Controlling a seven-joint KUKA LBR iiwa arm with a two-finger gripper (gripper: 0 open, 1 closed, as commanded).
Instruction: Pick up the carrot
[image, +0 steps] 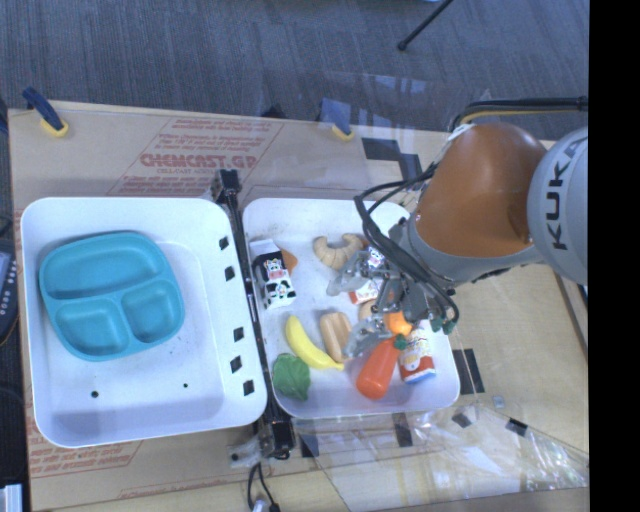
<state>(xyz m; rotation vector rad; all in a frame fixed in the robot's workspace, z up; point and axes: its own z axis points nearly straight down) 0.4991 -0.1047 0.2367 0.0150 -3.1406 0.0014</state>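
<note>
A blue divided plate (110, 293) is lying in the left bin (60, 400). In the right bin (300, 215), a banana (308, 345) is resting as landmark: a green vegetable (291, 375) just below it, a cow-patterned carton (276, 281) above it, a croissant (339, 249) farther up-right, a bread roll (334, 331) beside it.

"CHEMCAST GP" in red on the bench sheet (190, 160), "KUKA" on the arm (560, 200)
</note>
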